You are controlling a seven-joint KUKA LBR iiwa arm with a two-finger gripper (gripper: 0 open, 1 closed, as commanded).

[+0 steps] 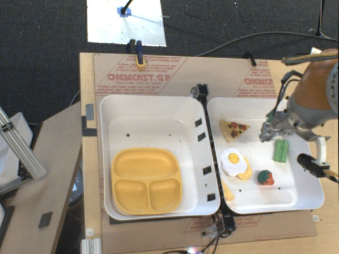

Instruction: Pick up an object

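My gripper [268, 132] hangs over the right bin [304, 197], near its upper right part. A green block [280, 150] lies just below and right of it, apart from the gripper. Left of the gripper lies a toy pizza slice [234, 128]. A toy fried egg [233, 162] rests near the bin's left wall. A small red and green toy fruit [266, 178] sits toward the front. I see nothing held by the gripper.
The left bin [153, 112] holds a yellow compartment tray [148, 180]. A small yellow piece [227, 192] lies at the right bin's front left corner. The divider between the bins [209, 152] carries black clips. The grey and orange arm [318, 91] comes in from the right.
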